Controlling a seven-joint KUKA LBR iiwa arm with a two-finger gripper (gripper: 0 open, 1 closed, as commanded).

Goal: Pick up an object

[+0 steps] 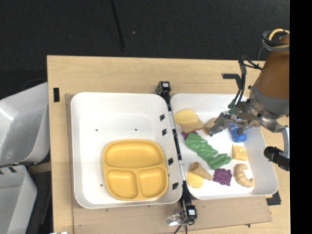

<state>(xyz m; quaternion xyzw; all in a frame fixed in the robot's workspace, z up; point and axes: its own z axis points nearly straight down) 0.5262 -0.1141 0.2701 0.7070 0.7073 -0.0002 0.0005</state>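
The tool hangs by the bread; open or closed, I cannot tell. Bread looks light; grab its middle.

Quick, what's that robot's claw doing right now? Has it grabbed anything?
Tool: low over the right bin, near the blue object and the yellow toy food. Whether it is open, shut or holding anything cannot be told.

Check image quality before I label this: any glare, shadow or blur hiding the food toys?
Camera view: even, soft lighting; the white right bin looks bright but not washed out; the green toy and purple grapes read clearly; the gripper is dark and soft, its detail hard to make out.
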